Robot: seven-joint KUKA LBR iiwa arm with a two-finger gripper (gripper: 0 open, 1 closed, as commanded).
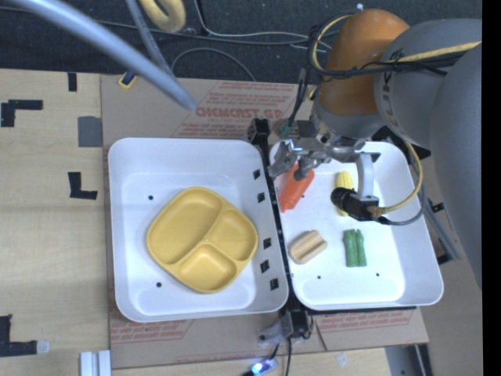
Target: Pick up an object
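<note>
Because the carrot (295, 189) lies at eleven o'clock in the right bin (407, 288), hard by the dividing wall, the gripper (297, 161) is hung directly above it; whether its fingers are spread cannot be told.

A robot lab: a wooden bench (47, 241) marked with black tape, cardboard (235, 104) under two white bins (125, 233), loose cables (235, 34) at 12 o'clock.

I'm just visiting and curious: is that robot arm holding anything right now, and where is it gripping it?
It cannot be told. The gripper sits right at the top end of the orange carrot in the right bin, but a hold isn't clear.
</note>
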